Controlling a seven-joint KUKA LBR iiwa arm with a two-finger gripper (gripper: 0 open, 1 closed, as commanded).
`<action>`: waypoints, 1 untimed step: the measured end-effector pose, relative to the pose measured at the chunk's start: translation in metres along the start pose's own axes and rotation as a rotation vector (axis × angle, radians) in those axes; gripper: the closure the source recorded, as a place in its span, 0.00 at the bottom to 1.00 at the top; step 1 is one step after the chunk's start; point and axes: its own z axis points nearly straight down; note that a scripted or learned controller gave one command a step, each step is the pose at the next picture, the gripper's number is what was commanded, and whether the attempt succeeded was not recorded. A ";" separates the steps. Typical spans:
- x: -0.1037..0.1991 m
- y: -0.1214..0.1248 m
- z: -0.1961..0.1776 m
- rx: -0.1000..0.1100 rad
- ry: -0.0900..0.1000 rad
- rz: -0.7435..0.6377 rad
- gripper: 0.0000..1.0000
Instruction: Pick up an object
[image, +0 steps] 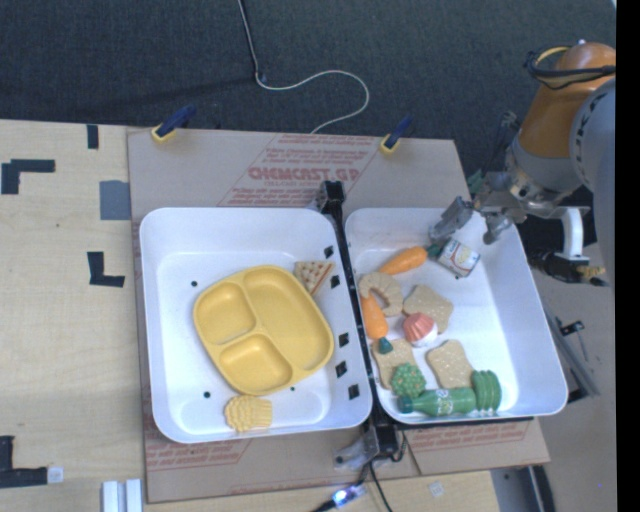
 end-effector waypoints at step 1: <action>0.000 0.003 -0.009 -0.015 -0.003 -0.003 0.00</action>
